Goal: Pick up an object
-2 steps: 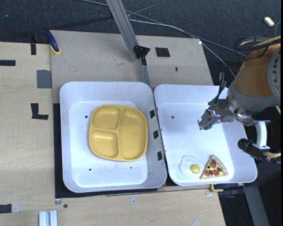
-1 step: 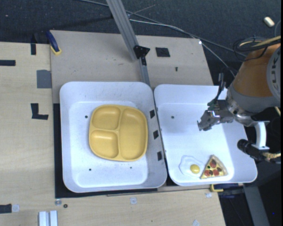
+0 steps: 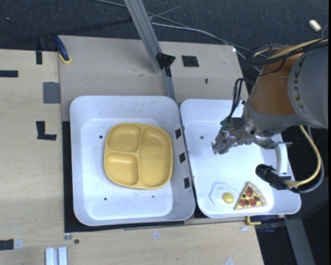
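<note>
The two bins, the left bin [image 3: 83,148] and the right bin [image 3: 201,120], are white. The divided plate [image 3: 138,155] is yellow all over. The toy fried egg [image 3: 223,195] is white with a yellow middle. The toy pizza slice [image 3: 249,196] is yellow with red dots and a brown crust. The arm [image 3: 287,87] is grey with an orange band. The gripper [image 3: 225,142] is dark grey. The bench [image 3: 22,164] is light brown with small black marks.
</note>
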`<state>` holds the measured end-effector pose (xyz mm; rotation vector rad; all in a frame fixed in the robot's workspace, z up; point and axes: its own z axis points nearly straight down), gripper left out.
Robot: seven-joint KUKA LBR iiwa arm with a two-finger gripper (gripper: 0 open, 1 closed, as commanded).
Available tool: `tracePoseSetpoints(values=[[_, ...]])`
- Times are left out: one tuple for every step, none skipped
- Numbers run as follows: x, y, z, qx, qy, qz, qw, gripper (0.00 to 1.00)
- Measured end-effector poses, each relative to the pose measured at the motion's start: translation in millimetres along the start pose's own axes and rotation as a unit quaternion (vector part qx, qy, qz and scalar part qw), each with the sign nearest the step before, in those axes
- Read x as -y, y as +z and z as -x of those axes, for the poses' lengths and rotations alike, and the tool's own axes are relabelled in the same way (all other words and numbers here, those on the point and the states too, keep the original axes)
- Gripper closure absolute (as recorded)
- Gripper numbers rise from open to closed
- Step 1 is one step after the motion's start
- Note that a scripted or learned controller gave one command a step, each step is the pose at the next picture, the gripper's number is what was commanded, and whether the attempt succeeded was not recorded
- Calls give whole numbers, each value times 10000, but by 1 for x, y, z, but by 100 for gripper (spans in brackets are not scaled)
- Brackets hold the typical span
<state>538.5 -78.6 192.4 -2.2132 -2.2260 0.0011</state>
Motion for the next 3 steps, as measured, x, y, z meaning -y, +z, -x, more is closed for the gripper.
tracePoseSetpoints(values=[[4,2,-61,2,-5,0,10000,100],[-4,-11,-111,-1,-7,5,10000,100],[-10,-14,-172,-2,-14,1,10000,100]])
